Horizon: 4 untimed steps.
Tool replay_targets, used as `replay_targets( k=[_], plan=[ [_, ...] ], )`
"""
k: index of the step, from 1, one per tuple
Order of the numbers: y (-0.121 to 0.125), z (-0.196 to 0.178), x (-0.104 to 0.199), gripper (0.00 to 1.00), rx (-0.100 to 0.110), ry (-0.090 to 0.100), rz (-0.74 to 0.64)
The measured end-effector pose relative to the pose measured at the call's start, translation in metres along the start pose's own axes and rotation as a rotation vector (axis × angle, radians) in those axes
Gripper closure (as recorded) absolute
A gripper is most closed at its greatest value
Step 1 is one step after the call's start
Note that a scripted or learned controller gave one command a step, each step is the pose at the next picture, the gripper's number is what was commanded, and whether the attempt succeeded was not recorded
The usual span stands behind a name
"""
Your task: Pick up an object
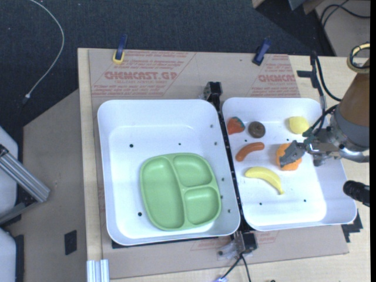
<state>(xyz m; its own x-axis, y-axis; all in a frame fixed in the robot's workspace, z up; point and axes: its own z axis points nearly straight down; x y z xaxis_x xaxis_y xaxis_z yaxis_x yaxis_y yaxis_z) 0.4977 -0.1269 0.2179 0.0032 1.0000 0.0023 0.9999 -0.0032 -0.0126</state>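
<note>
Bench [88,175], covered by a printed cardboard sheet [147,75]. Two shallow white bins lie directly on it, side by side: left bin [117,175] at frame centre, right bin [294,207] at centre right, rims nearly touching.

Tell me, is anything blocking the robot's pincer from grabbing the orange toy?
Nothing visible blocks it. The pincer is already right over the orange toy in the right bin. The banana and the sausage lie to the side, apart from it.
</note>
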Motion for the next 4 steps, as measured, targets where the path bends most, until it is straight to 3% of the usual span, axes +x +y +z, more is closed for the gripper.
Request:
replay_targets(
  k=[1,3,4],
  plan=[
    [0.003,-0.006,0.000,0.00,-0.013,-0.002,-0.004],
    [0.013,0.109,0.012,0.00,-0.010,-0.001,-0.002],
    [0.012,0.134,0.013,0.00,-0.009,-0.001,-0.002]
  ],
)
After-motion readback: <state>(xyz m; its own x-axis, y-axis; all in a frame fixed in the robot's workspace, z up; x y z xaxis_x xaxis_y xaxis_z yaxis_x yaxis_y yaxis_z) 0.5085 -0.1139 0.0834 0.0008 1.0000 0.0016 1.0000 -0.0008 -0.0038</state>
